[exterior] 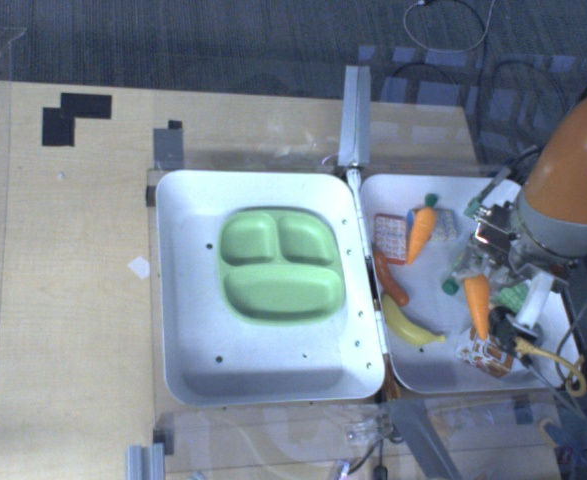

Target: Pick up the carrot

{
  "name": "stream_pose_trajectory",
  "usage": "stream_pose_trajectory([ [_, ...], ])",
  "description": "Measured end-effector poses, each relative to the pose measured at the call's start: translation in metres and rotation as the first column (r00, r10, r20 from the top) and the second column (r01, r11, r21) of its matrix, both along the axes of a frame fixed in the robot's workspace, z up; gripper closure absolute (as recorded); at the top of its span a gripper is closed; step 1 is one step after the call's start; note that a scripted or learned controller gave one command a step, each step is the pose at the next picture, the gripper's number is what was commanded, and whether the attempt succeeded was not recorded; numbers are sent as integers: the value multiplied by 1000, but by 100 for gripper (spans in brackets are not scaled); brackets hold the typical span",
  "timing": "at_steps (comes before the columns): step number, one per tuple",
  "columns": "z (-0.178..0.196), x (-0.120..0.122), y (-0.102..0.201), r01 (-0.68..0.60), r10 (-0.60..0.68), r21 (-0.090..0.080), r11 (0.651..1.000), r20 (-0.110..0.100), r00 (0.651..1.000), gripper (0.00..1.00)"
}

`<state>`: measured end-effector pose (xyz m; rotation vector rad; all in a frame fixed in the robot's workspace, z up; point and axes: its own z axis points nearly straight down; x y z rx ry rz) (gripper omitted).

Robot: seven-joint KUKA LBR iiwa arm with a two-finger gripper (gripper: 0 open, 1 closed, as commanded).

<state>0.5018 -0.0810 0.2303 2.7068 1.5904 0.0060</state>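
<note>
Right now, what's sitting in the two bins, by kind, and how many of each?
Carrots: 2
Banana: 1
Sausage: 1
Red packet: 1
Small box: 1
Green divided plate: 1
Total: 7, not counting bits hidden by the gripper.

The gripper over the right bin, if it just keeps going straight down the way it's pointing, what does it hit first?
Most likely the lower carrot, which lies just under and beside the gripper in the right bin. Depth is hard to judge from this slanted view, so it could land on bare bin floor next to the carrot instead.
</note>
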Motion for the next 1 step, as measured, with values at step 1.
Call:
stream_pose_trajectory([
  [1,-6,-14,-16,143,-143,1,990,-2,990,100],
])
